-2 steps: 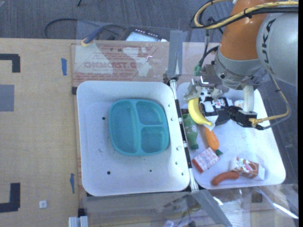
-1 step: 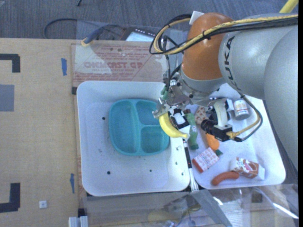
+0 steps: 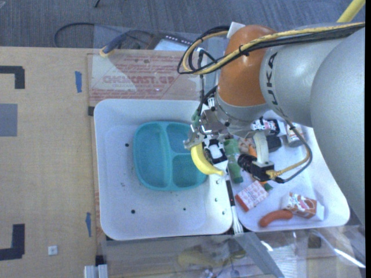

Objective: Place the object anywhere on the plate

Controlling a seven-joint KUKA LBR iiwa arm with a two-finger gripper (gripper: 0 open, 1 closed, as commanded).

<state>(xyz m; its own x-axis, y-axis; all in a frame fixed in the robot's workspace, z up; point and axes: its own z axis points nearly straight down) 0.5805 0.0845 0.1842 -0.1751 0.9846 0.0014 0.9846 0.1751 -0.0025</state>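
1. Banana [image 3: 204, 161] hangs at the right rim of the teal plate [image 3: 165, 155], its curved yellow body partly over the plate's edge.
2. I see the gripper [image 3: 207, 146] directly above it, the fingers closed on the banana's upper end.
3. I note the plate lies in the left bin [image 3: 110, 178].
4. I spot a red packet [image 3: 252, 196] and a sausage [image 3: 277, 216] in the right bin [image 3: 330, 196].

Grey carpet floor [image 3: 58, 4] (cables trailing) beyond a tan bench [image 3: 40, 172].
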